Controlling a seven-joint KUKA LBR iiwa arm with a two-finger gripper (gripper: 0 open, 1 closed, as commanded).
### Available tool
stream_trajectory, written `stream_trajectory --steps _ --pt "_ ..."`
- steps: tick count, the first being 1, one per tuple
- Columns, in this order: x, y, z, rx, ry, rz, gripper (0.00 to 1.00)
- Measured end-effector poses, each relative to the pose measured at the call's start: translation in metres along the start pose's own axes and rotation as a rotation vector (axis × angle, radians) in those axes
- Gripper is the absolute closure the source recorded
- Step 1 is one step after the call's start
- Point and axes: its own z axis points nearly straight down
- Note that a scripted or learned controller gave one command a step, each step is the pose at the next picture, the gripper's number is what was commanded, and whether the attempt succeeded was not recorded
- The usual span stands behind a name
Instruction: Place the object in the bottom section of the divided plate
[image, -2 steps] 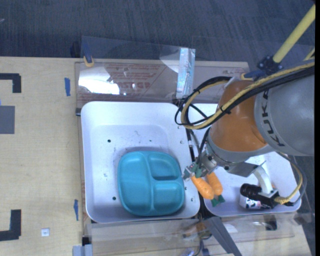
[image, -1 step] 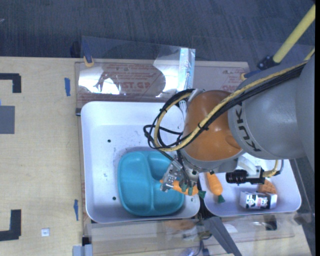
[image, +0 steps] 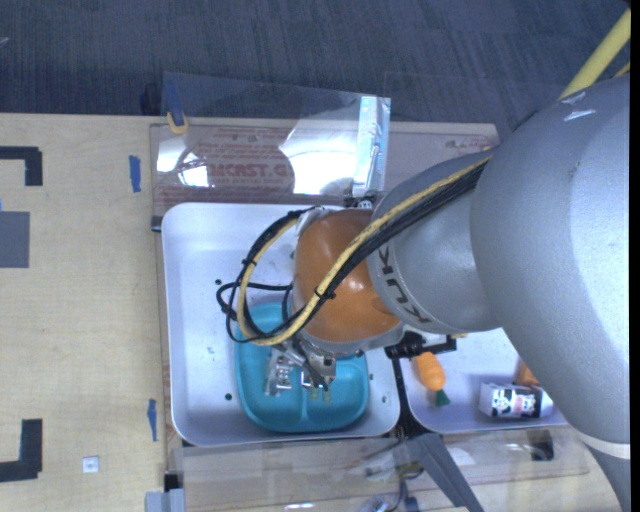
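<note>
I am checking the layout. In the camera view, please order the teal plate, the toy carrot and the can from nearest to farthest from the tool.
1. Teal plate, directly under the tool, left bin.
2. Toy carrot, right bin, near the divider.
3. Can, further right.

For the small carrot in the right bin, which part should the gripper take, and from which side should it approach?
Probably the orange body of the carrot, near its middle, approached from above. It lies flat on the floor of the right bin, its long axis running up and down in the view with the green tip toward the lower edge. Closing the fingers across the narrow width seems best. The can lies apart, to its right.
</note>
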Motion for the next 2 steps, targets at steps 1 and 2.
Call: stream_trajectory --steps 1,2 --pt "0.0081 -0.0085 -0.0725 0.007 0.012 0.043 1.00" --pt "0.0092 -0.0090 -0.0706 0.009 0.016 0.043 0.00"
